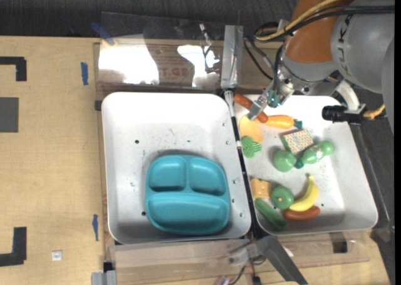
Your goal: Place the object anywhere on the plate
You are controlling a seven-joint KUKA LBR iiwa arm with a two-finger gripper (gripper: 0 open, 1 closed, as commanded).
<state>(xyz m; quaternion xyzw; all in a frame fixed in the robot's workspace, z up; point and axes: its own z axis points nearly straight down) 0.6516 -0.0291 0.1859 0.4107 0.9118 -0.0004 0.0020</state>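
The divided plate [187, 195] lies in the left bin [125, 121]; toy foods, perhaps including a banana [305, 197], fill the right bin [357, 171].

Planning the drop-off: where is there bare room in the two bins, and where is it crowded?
The left bin is bare behind the blue plate and along its left wall. The right bin is crowded with toy food; a bare strip runs along its right wall.

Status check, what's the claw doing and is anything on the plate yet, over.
Claw low at the right bin's far-left corner, over the toy food pile. Teal plate in the left bin, nothing on it. Nothing blocking the plate.
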